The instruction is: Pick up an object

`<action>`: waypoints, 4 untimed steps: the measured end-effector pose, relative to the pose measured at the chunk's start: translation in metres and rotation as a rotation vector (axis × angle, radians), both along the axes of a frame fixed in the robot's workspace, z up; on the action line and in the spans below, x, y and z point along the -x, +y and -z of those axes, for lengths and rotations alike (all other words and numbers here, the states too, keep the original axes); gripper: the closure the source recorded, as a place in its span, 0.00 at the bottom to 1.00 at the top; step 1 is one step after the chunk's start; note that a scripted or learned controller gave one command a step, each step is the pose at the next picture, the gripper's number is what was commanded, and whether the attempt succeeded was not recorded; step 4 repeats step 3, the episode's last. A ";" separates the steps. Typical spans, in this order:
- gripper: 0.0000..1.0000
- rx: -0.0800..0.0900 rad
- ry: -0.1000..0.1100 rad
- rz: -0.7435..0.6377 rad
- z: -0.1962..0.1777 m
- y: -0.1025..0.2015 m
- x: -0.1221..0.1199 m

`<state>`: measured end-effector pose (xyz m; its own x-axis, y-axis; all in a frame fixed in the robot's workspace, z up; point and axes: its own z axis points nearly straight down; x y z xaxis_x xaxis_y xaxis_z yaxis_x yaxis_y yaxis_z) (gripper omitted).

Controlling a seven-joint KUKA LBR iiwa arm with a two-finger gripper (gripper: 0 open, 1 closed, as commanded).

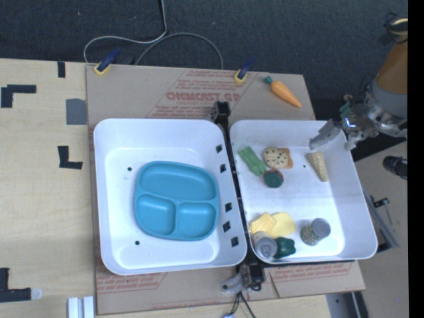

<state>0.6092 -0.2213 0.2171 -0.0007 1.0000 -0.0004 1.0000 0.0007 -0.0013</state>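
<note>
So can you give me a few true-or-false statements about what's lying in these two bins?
1. The blue divided plate lies in the left bin. True.
2. The toy carrot lies in the right bin. False: it lies on the cardboard behind the bins.
3. The cookie lies in the right bin. True.
4. The gripper is over the left bin. False: it is at the right bin's far right corner.

Bins: 2 white (106,177), (351,197). Blue divided tray (176,200): 1. Toy carrot (283,92): 1. Small cans: 2 (316,231), (265,246). Cookie (276,157): 1. Clamps: 2 (105,63), (244,70).
</note>
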 end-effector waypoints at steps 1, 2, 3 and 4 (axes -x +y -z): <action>0.00 -0.005 0.011 -0.005 0.128 0.066 0.002; 0.00 0.004 -0.007 -0.003 0.131 0.128 0.037; 1.00 0.003 -0.008 0.000 0.120 0.126 0.035; 1.00 0.003 -0.008 0.000 0.120 0.126 0.035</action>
